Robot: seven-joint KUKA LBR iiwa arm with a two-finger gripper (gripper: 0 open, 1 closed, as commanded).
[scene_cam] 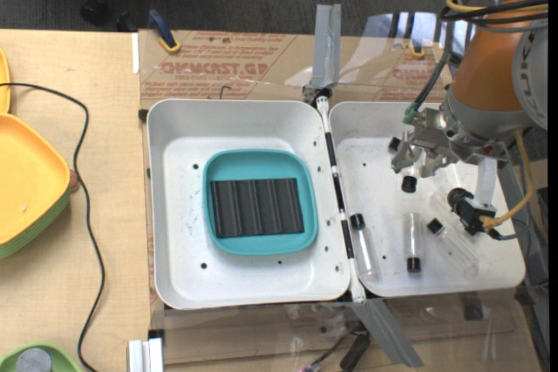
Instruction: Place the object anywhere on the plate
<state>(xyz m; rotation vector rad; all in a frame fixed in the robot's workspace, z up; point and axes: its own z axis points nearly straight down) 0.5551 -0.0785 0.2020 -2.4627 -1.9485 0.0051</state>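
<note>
Reading "CHEMCAST GP" on brown sheet (218, 65) behind teal plate (260, 202); fingers (408, 181) state unclear.

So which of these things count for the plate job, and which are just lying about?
For the job:
- teal square plate with dark ribbed centre, in the left white bin
- clear plastic tubes with black caps, in the right white bin
- gripper, over the right bin

Lying about:
- yellow plastic dish
- black cable
- brown cardboard sheet

The plate (260, 250) is sitting in the left bin (166, 213); clear tubes (411, 241) are lying in the right bin (366, 135), lower right of the frame.
</note>
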